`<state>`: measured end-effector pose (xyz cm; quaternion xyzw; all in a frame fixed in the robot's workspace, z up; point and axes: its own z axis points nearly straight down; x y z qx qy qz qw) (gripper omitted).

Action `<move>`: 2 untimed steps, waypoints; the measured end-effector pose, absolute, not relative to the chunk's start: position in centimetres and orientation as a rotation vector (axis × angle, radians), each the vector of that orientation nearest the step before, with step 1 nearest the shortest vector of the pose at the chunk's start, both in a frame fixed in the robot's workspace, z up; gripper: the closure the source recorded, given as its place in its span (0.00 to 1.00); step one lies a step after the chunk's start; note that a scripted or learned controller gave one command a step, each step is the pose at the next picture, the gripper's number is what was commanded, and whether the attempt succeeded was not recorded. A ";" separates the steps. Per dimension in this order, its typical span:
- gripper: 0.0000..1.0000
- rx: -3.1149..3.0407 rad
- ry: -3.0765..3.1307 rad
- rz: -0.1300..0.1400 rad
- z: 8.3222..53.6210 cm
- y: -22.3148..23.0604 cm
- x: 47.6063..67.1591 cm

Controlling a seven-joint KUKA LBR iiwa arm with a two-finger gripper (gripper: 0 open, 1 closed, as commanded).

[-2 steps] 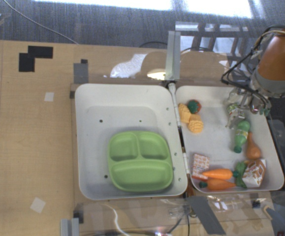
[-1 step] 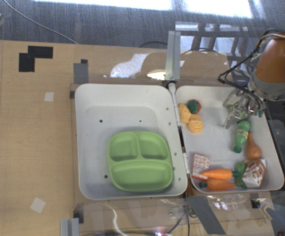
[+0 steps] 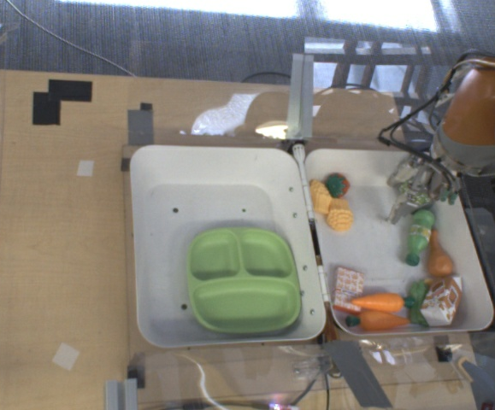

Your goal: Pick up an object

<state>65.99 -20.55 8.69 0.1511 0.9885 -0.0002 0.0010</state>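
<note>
Looking down at the end effector (image 3: 416, 196), I see it hanging in the upper right part of the right bin (image 3: 375, 173), its metal fingers splayed apart with nothing between them, so I read it as open and empty. The nearest candidate is the green toy bottle (image 3: 418, 236), lying just below the fingertips toward the near edge of the bin, close enough that its top may be touching them; I cannot tell which. Its long axis runs roughly from far to near, leaning slightly leftward at the bottom, so I judge the fingers would need to straddle it across that line.

Just beside the bottle on the right lies an orange pear-shaped toy (image 3: 439, 261). Farther toward the near rim sit a small carton (image 3: 443, 302), two toy carrots (image 3: 378, 310) lying crosswise, and a red patterned packet (image 3: 348, 283). Well apart to the left, against the divider, are yellow corn pieces (image 3: 331, 207) and a red-and-green toy fruit (image 3: 338, 184). The left bin (image 3: 157, 195) holds a green divided plate (image 3: 243, 278). Both bins rest on the table (image 3: 50, 254).
</note>
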 end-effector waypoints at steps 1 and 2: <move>0.00 0.471 3.096 -0.001 8.8 -20.5 65.2; 0.00 0.597 3.073 0.001 8.8 -20.4 61.4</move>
